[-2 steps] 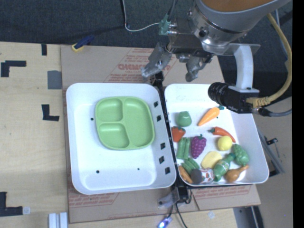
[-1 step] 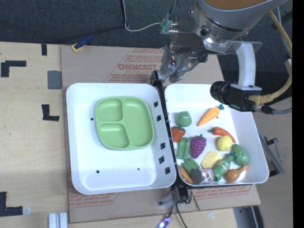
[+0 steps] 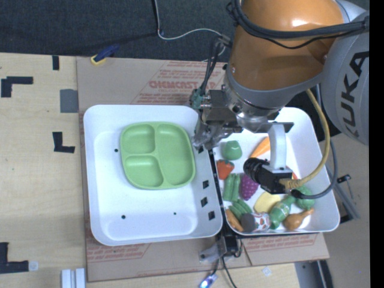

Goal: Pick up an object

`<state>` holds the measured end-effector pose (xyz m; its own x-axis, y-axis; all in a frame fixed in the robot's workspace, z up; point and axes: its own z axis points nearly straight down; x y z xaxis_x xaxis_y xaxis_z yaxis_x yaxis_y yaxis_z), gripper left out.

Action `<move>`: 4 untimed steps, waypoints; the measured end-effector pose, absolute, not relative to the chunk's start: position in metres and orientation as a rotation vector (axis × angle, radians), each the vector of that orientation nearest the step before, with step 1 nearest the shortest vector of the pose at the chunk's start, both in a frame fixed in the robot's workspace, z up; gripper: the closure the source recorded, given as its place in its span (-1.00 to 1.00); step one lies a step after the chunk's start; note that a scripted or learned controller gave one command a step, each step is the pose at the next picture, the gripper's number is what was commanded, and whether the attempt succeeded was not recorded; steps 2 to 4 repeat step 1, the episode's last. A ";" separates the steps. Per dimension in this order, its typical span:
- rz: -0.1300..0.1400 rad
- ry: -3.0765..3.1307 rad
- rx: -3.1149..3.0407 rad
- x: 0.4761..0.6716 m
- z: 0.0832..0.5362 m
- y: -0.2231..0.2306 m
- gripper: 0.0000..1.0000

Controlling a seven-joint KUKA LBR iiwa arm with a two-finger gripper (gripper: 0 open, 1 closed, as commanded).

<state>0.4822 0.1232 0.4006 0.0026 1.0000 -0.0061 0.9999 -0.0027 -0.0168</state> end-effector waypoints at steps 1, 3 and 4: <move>0.005 -2.224 -2.217 0.484 0.419 0.125 1.00; 0.005 -2.224 -2.217 0.484 0.419 0.125 1.00; 0.005 -2.224 -2.217 0.484 0.419 0.125 1.00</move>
